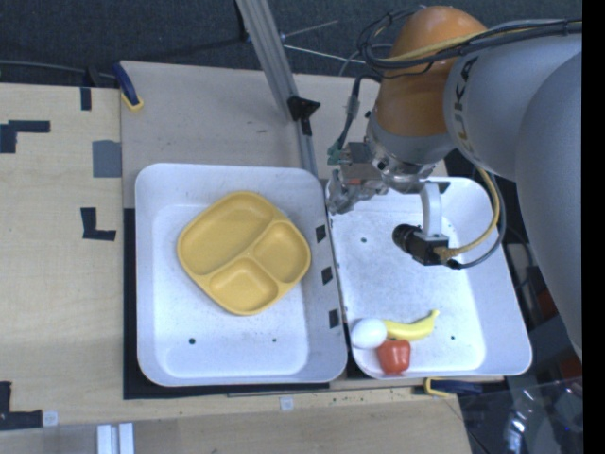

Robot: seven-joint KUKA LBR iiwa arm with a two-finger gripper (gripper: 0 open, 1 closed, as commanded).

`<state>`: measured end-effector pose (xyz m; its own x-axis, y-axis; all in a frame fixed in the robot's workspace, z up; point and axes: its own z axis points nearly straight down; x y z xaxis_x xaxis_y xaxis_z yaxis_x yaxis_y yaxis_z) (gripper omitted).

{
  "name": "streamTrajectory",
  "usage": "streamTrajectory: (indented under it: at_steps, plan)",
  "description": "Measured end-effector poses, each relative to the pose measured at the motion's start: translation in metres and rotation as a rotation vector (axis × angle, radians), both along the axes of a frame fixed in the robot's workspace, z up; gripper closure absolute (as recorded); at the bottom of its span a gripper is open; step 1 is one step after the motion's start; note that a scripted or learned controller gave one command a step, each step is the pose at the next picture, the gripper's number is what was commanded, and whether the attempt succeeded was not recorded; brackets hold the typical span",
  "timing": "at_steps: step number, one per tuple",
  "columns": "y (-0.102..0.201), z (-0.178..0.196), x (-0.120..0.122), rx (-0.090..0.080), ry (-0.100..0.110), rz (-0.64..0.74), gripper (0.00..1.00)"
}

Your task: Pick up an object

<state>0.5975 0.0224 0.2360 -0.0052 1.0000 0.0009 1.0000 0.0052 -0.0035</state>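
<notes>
camera view | gripper (pixel 352 189) is hanging over right bin's (pixel 473 282) far-left corner, its grip state impossible to tell | banana (pixel 413 326), white egg (pixel 369 333), red pepper (pixel 394 356) are crowding the near-left corner, well apart, awaiting pickup | yellow tray (pixel 244 252) is occupying the left bin (pixel 161 282)

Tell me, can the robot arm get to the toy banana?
Probably yes. The banana lies uncovered at the near edge of the right bin, beside a white egg and a red pepper. The gripper hangs over that bin's far corner.
</notes>
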Motion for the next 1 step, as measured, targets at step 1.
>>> streamTrajectory:
  at_steps: [1]
  plan:
    - [0.0477,0.0021,-0.0154,0.001,0.000,0.002,1.00]
